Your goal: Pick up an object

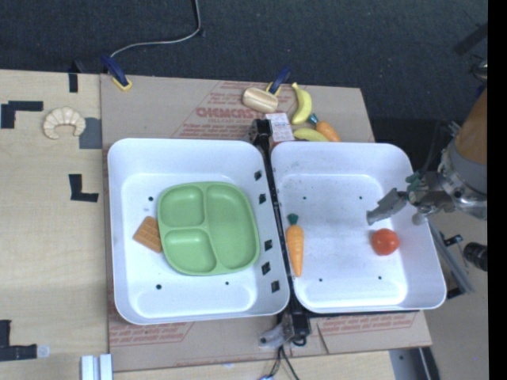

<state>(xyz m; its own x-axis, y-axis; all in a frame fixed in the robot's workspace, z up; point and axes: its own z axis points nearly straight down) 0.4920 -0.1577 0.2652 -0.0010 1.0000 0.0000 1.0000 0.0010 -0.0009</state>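
**A:** Starting at the near edge, what is lying in the right bin (412,287)?

**B:** A small red ball-like piece, probably a toy tomato (385,241), is sitting toward the bin's right side. A toy carrot (295,246) is lying along the left wall, well apart from it.

**A:** And the gripper (390,207)?

**B:** It is hanging just beyond the tomato, reaching in from the right. One grey finger is pointing left, but I cannot tell how the fingers are set, and nothing is showing between them.

**A:** How is the tomato looking as a target?

**B:** I am judging it light, smooth and round, so it is likely rolling away if nudged off-centre. Closing across its widest part, straight down, is looking safest. The carrot is looking light and stiff; taking it across its thick orange middle would suit, though the wall is crowding it.

**A:** The other bin?

**B:** The left bin (127,291) is holding a green divided plate (209,228) with a tan cracker-like piece (148,233) tucked at its left edge.

**A:** Farther back?

**B:** Behind the bins, bananas (301,105) and a bread roll (259,98) are resting on the cardboard, and a croissant (63,122) is lying far left.
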